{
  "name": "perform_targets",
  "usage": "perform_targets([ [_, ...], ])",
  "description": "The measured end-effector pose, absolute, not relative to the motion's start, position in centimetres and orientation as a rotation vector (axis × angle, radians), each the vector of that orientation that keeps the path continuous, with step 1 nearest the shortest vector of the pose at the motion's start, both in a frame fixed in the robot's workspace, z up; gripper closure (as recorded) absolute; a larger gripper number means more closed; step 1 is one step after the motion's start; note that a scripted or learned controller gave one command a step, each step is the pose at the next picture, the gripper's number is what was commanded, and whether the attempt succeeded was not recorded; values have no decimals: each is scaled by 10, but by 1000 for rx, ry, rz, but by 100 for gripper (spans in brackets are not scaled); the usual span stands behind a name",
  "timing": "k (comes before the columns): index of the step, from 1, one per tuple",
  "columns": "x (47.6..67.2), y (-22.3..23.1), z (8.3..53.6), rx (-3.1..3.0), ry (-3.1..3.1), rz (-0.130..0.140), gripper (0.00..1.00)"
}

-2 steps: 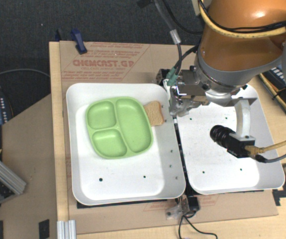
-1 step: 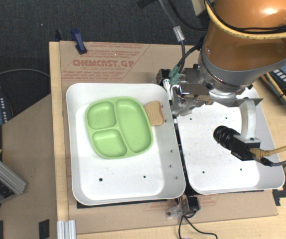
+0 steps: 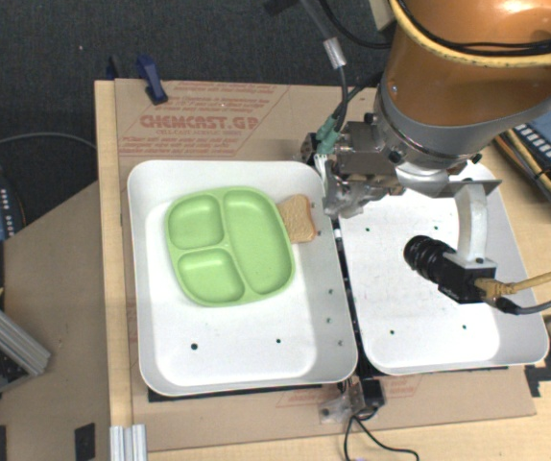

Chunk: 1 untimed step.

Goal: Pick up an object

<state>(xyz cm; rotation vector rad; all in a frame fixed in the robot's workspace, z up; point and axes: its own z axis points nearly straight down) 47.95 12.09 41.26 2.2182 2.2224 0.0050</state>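
A green divided plate (image 3: 229, 246) lies in the left white bin (image 3: 232, 363), toward its upper middle. A small tan, cracker-like piece (image 3: 299, 219) rests against the plate's upper right rim. My gripper (image 3: 338, 203) hangs over the ridge between the two bins, near their far end, just right of the tan piece. The grey wrist and orange arm above hide its upper part. I see nothing held in it.
The right white bin (image 3: 400, 344) sits under the arm. Both bins rest on a cardboard sheet (image 3: 208, 113) with red print. A blue clip (image 3: 151, 80) stands at the sheet's far left corner. Cables run along the right side.
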Motion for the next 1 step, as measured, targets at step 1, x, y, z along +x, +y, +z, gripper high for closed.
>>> perform_targets([
  [1,480,142,447,2217,2223,8,100],
])
